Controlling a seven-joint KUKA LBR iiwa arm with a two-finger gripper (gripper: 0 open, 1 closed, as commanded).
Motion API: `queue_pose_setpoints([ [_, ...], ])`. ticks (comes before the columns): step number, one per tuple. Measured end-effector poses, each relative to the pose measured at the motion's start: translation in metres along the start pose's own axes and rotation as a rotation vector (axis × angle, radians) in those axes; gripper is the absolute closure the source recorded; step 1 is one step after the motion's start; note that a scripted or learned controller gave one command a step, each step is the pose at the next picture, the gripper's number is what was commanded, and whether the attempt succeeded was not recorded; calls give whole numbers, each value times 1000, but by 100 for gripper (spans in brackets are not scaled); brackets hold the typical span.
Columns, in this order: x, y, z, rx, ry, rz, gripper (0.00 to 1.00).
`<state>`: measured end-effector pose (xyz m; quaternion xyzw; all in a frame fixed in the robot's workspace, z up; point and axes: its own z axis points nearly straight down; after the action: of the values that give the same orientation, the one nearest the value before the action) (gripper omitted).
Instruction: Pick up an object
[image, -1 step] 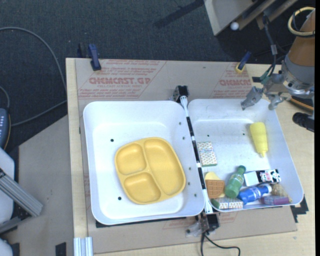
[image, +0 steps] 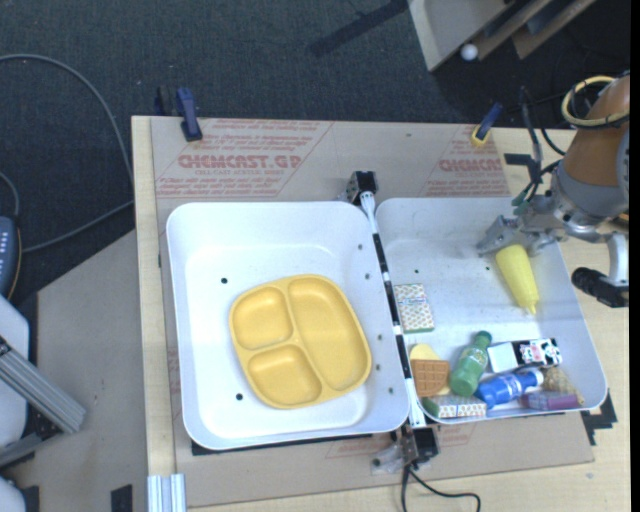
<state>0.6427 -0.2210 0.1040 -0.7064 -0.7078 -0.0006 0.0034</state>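
Two shallow white bins sit side by side on the desk (image: 300, 160), a board printed with red lettering. The left bin (image: 200, 250) holds a single yellow tray (image: 300, 340) with three compartments, lying flat and turned at a slight angle near the bin's middle. The right bin (image: 430, 225) holds everything else. The yellow corn-shaped object (image: 519, 276) lies in its upper right part, its long axis running from upper left to lower right, the thick end up by the pincer (image: 512, 236) and the narrower end pointing toward the lower right wall. The grey arm (image: 590, 190) with its orange band reaches in from the right, and the pincer is right at the top of that yellow object, seemingly touching it; whether the object sits between the fingers, and whether they are spread or closed, cannot be told. Near the dividing wall lies a small patterned box (image: 413, 307). Along the bin's lower edge, well apart from the yellow object, is a crowded cluster: a waffle-like piece (image: 430, 372), a green bottle (image: 470, 364), a blue bottle (image: 511, 386), a small black-and-white item (image: 535, 353) and a purple item (image: 548, 401), all touching or just beside one another.
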Motion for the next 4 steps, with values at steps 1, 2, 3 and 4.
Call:
queue_pose_setpoints([
  [1,-1,1,-12,-5,-5,-1,100],
  [2,-1,1,-12,-4,-5,-1,0],
  [3,10,-65,-2,-2,-5,2,0],
  [4,4,-94,20,-1,2,-1,0],
])
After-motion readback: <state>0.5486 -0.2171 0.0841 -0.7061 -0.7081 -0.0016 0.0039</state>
